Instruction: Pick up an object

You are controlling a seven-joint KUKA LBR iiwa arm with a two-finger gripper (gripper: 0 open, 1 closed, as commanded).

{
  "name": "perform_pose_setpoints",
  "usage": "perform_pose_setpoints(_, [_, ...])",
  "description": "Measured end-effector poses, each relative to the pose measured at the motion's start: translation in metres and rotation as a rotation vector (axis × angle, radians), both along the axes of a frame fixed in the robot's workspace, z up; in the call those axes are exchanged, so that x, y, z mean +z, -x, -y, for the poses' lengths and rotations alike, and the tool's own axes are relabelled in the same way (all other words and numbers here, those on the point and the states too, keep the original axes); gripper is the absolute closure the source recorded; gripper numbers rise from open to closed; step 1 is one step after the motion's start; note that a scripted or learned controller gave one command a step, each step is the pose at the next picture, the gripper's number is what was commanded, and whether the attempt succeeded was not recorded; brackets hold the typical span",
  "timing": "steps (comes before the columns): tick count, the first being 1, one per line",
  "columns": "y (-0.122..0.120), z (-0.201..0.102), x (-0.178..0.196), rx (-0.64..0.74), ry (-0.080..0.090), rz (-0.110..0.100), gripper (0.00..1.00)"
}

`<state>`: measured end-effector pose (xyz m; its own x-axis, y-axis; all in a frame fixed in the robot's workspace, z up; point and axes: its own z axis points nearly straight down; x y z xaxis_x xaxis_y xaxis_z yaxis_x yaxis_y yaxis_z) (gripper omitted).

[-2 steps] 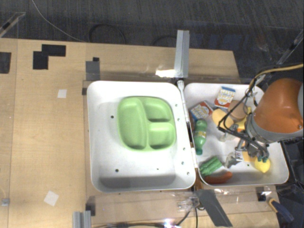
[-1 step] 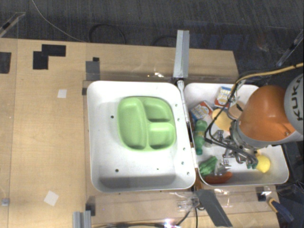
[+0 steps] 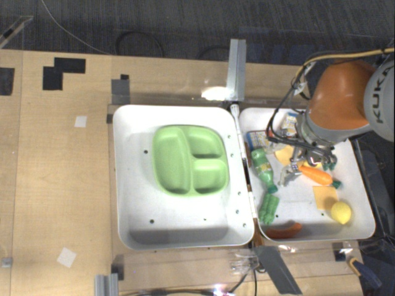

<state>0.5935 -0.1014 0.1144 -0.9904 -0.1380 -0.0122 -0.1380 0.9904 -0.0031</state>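
My gripper [image 3: 299, 169] hangs low in the right bin [image 3: 364, 221], under the grey wrist with its orange band [image 3: 336, 97]. Its fingers stand open, with nothing held between them. An orange carrot [image 3: 317, 176] lies just right of the fingertips, its left end touching or nearly touching them. A green bottle [image 3: 262, 166] lies to the gripper's left. A yellow lemon [image 3: 341, 212] and a yellow cheese slice [image 3: 324, 196] sit toward the front right. A green pickle [image 3: 268, 207] and a red sausage [image 3: 285, 230] lie near the front.
The left bin [image 3: 133, 221] holds a green divided plate [image 3: 188, 160]. A blue packet [image 3: 255, 140] and another yellow slice [image 3: 282, 155] lie at the back of the right bin, partly under the arm. A metal post [image 3: 236, 66] stands behind the bins.
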Motion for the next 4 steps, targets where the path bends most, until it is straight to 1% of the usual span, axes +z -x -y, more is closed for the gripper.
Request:
perform_pose_setpoints(1, [0.022, -0.003, -0.023, -0.007, 0.013, 0.009, 0.0])
perform_pose_setpoints(2, [0.035, -0.007, -0.024, -0.146, 0.0, 0.008, 0.0])
perform_pose_setpoints(3, [0.03, -0.009, -0.024, -0.152, 0.001, 0.005, 0.0])
perform_pose_setpoints(4, [0.029, -0.015, -0.024, -0.291, -0.003, 0.003, 0.0])
